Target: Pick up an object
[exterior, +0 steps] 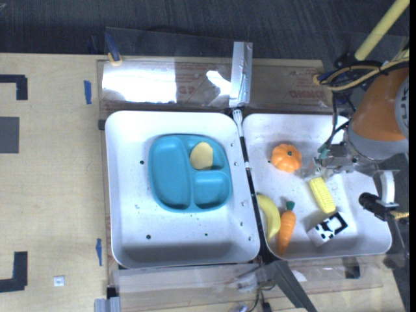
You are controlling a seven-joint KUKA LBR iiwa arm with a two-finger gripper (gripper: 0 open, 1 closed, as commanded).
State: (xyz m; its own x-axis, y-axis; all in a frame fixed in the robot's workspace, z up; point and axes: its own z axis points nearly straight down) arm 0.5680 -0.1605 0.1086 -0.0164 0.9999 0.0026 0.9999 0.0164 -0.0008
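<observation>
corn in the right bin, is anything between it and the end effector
Nothing visible does. The end effector sits just past the far end of the corn; the pumpkin lies off to one side.

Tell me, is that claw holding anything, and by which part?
Nothing looks held. The claw hovers beside the corn, which lies in the bin.

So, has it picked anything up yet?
Done: nothing looks lifted. The pumpkin, corn, banana, carrot and cube all lie in the right bin. In hand: the gripper is over that bin, by the corn's upper end. Left: grip one thing and raise it.
</observation>
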